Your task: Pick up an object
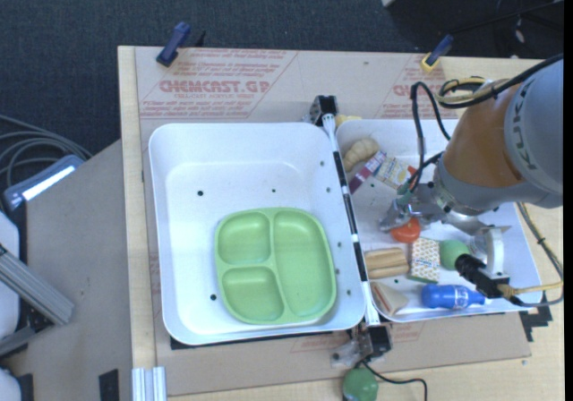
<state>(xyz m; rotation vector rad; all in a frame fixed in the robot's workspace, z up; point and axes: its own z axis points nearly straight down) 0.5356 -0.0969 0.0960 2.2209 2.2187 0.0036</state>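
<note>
White bins, two, are sitting side by side on the counter (233, 86). Left bin (179, 157) is carrying a green three-compartment plate (273, 265). Right bin (528, 265) is holding the objects for picking: a pale bread-like piece (358, 153), an orange-red item (406, 230), a tan roll (385, 262), a cracker-like square (424, 256) and a blue item (450, 297) (all crowded close together). Arm (501, 149) is reaching over this bin; tool (403, 209) is hanging just above the orange-red item, its grip state not discernible.

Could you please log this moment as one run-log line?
arm: over right bin | end effector: above orange object | green tray: left bin
</note>
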